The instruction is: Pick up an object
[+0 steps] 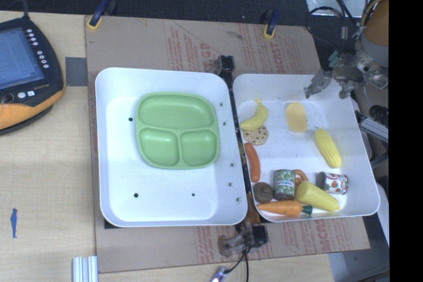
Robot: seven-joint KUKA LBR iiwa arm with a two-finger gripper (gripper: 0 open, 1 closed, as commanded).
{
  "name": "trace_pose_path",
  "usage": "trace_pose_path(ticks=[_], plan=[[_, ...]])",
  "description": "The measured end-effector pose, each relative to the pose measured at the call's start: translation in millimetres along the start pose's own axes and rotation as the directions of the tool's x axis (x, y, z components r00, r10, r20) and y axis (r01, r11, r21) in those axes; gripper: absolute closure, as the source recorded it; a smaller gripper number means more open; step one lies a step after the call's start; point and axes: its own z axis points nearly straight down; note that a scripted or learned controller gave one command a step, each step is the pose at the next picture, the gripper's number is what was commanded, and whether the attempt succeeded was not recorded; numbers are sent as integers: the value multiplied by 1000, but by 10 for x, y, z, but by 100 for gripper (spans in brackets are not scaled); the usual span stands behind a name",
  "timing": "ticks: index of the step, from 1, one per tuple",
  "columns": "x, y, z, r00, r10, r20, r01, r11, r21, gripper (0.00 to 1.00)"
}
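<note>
My gripper hovers over the far right corner of the right bin, its fingers spread and nothing between them. Below it in that bin lie a pale yellow block, a corn cob and a banana. A cookie and an orange sausage-like piece sit along the bin's left wall. Near the front are a green-labelled can, a red and white can, a yellow pepper-like piece, a carrot and a brown round piece.
The left bin holds a green divided plate. An orange and black tablet lies at the far left of the bench. Clamps hold the cardboard sheet under the bins.
</note>
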Motion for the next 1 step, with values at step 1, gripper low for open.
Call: trace_pose_path(ticks=[1], plan=[[261,-78,450,1000,-3,0,3,1000,3,0]])
